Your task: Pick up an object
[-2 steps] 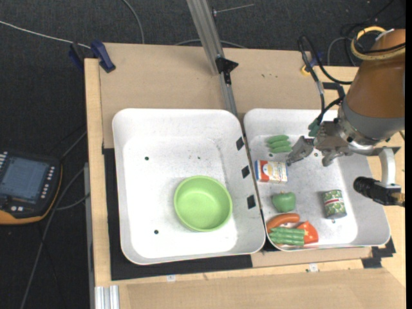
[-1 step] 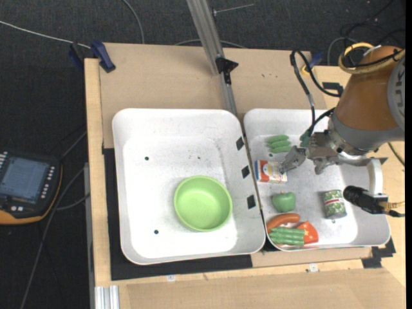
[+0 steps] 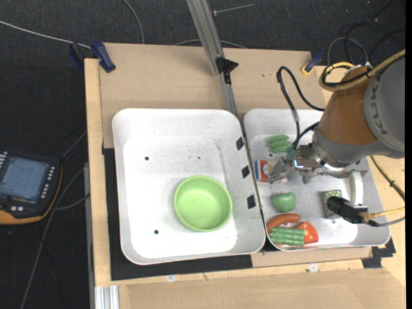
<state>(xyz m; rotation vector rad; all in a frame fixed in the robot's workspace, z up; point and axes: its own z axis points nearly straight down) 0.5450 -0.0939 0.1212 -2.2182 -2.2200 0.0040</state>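
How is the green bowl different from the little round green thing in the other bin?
The green bowl is pale lime and much wider; the round green piece is darker and small. The bowl is open and hollow, facing up; the round piece looks solid. The bowl sits apart in the left bin; the round piece lies among other items in the right bin, near the gripper. Both are green and rounded.

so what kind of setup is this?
Likely a robotics lab grasping bench: a KUKA arm reaching over two white bins, toy food like the green bowl, and a teach pendant beside the bench.
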